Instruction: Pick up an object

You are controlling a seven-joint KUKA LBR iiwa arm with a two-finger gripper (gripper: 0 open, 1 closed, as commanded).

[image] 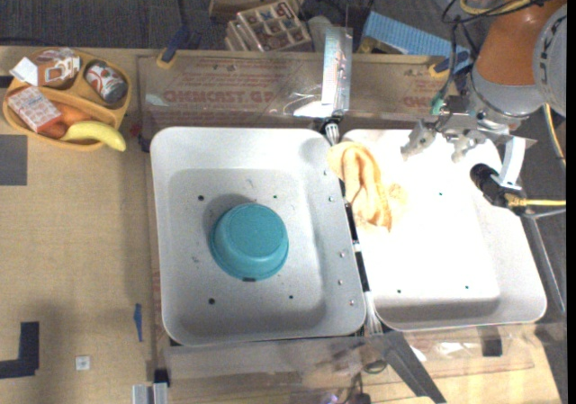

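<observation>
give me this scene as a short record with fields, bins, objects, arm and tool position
left bin: shallow white bin, holds a round teal plastic bowl, upside down
right bin: shallow white bin, holds a floppy yellow banana-like object at its left wall
arm: grey arm with orange band, reaching in from the right
tool: two-finger tool, above the right bin's far edge, apart from both objects
outside bins: yellow tray of toy food on the bench, far left

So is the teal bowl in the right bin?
No, the teal bowl sits upside down in the left bin, while the right bin holds a yellow cloth-like thing near its left wall.
</observation>
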